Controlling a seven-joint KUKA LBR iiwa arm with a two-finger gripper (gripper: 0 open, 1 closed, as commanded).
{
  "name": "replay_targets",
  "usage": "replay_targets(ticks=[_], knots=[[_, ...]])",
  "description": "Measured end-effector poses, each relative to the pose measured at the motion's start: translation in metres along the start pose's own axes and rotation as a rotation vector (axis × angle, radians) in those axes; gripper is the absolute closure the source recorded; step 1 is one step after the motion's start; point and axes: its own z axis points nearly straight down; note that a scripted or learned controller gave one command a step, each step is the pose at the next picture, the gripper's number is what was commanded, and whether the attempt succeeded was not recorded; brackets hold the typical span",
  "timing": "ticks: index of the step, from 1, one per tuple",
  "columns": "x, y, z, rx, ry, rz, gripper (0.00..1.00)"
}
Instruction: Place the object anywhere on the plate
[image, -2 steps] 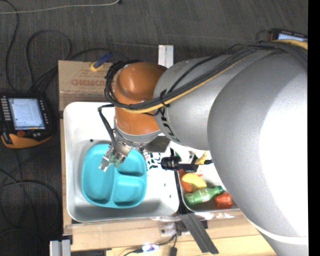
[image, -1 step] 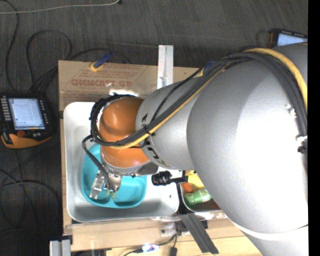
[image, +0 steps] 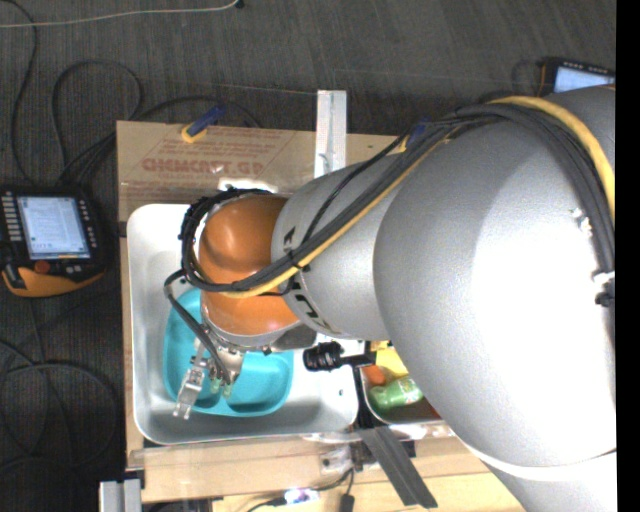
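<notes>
A teal plate (image: 262, 385) lies in the left white bin (image: 150, 300), toward its near side. My gripper (image: 200, 392) hangs low over the plate's left part, pointing down and to the left. A small greenish patch shows at the gripper's tip, and I cannot tell whether it is an object or a reflection. The orange band (image: 240, 260) and the grey arm cover most of the bin behind the plate.
In the right bin, a green object (image: 397, 393) lies beside an orange one (image: 373, 375) and a yellow one (image: 388, 355), mostly hidden under the arm. A cardboard sheet (image: 220, 160) lies behind the left bin. A pendant (image: 48, 235) rests on the floor at left.
</notes>
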Motion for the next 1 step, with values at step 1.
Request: replay_targets(ticks=[1], knots=[[-0.0229,0.0146,0.0368,-0.004,0.006,-0.109,0.00]])
